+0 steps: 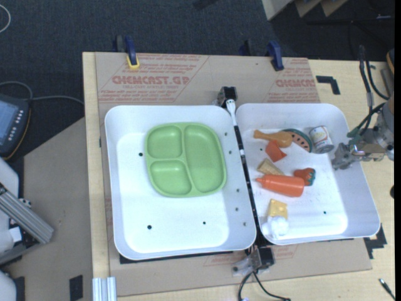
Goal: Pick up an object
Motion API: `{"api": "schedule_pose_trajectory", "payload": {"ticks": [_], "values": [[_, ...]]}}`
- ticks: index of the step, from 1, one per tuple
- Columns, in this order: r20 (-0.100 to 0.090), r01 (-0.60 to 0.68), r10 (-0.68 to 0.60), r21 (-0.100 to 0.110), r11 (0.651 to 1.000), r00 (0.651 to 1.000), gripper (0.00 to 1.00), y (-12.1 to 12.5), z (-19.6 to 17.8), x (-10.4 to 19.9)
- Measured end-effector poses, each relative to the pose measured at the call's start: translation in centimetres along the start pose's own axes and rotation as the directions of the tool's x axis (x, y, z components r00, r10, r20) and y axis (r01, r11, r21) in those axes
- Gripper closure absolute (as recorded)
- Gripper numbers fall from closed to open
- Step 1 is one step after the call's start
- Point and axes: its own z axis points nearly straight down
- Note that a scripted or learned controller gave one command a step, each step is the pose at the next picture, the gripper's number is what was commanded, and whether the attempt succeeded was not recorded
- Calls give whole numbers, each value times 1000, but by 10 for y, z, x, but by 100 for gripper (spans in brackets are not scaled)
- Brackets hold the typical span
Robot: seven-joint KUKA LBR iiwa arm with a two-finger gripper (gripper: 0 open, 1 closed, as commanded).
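Note:
The right bin [357, 199] holds several toy foods. An orange carrot [281, 184] lies near its middle, with a red piece with a green top [306, 175] just to its right. Above them sit a tan wedge [269, 167], a red block [274, 151] and a long orange piece [274, 135]. A small silver can [321, 138] lies at the back, and a yellow and white piece [277, 213] lies at the front. My gripper [342, 156] hangs over the bin's right side, right of the can and apart from every item.
The left bin [125, 218] bears a green divided plate [186, 159]. A black rail with screws runs between the two bins [241, 162]. Blue clamps [274, 55] hold the cardboard-covered bench at the back. Cables hang at the right edge.

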Motion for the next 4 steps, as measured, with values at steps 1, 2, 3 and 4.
{"api": "schedule_pose_trajectory", "payload": {"ticks": [1,2,3,4], "values": [[-2,0,0,4,1000,1000,100,-4,12,58],[0,0,0,0,1000,1000,100,3,5,105],[0,0,0,1,1000,1000,100,-1,-3,159],[0,-1,1,1,1000,1000,100,5,5,204]]}}
